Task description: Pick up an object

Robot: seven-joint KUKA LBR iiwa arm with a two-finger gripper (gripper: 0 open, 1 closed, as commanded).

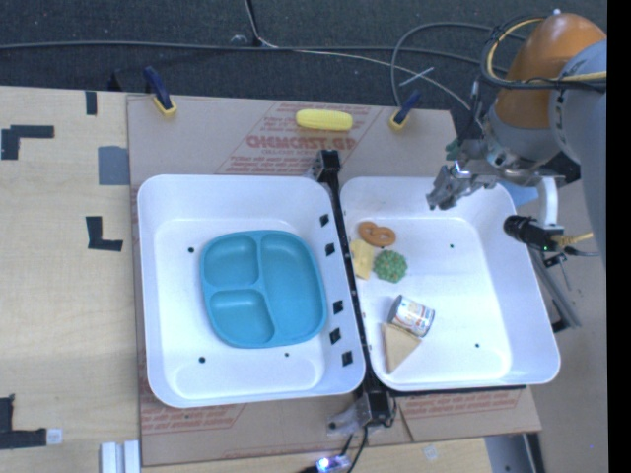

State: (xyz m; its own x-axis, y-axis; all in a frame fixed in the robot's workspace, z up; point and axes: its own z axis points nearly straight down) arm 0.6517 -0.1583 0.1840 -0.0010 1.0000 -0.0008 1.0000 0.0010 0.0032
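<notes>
The tool was seen above the far edge of the right bin, nothing gripped. A can lay inside that bin beside a wedge, with a pretzel and a green piece farther back.

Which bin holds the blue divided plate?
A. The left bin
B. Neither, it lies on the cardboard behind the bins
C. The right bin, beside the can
A: the blue divided plate lies flat in the left bin, while the can and the small food items sit in the right bin.
</notes>
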